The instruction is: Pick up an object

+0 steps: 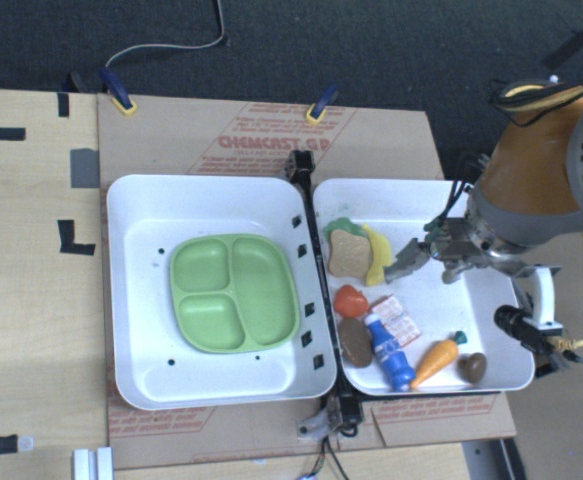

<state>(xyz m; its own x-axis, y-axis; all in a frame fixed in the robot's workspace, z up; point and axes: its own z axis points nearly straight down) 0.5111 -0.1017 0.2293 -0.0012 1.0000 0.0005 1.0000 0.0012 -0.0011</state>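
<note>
Grey jaws (431,264) hanging over right bin (491,203), spread apart, gripping nothing; bread slice (350,254), tomato (350,301), blue bottle (391,353), carrot (435,361) lying below; green tray (234,293) in left bin (131,268)

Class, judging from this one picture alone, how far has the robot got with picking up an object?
Done: nothing lifted; the carrot, blue bottle and bread slice all lie in the right bin. In hand: the gripper hangs open above that bin, holding nothing. Left: descend, close on an object, raise it.
</note>
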